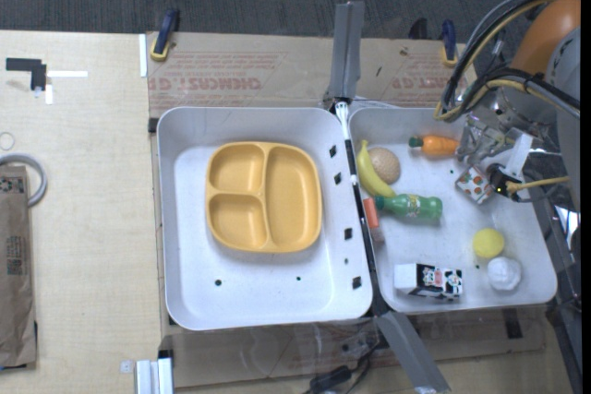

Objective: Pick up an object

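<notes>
Gripper [480, 163] hangs low over the right bin [540, 286], just right of the carrot [434, 143]; finger state cannot be told. A small patterned block [474, 185] lies directly beneath. Step judged: approach. Next move calls for closing squarely on that block.

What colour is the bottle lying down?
Green, with a yellow cap: the bottle, seen in the camera view.
</notes>
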You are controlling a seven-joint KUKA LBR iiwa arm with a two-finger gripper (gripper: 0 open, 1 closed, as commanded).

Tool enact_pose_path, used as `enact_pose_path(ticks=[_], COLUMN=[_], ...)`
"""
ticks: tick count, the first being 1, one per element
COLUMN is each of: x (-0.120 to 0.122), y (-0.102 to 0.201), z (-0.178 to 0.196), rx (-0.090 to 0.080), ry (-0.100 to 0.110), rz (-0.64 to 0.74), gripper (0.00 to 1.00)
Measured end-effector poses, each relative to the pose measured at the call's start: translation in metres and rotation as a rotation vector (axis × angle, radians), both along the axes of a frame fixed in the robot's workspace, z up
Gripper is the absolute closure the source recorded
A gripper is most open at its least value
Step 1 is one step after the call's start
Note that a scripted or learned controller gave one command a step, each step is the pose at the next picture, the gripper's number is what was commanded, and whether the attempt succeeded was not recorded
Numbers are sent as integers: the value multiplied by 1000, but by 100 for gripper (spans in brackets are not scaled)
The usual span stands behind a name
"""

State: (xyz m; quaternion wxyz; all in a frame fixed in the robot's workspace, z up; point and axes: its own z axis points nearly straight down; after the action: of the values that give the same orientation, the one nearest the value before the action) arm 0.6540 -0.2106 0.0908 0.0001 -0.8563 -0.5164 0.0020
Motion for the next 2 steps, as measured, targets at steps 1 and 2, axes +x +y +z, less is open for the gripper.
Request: enact_pose_path(ticks=[1, 2], x=[-1, -38], y=[-1, -3], z=[12, -3], rx=[0, 0], ry=[2, 4], rz=[-187, -283], gripper=[100, 100])
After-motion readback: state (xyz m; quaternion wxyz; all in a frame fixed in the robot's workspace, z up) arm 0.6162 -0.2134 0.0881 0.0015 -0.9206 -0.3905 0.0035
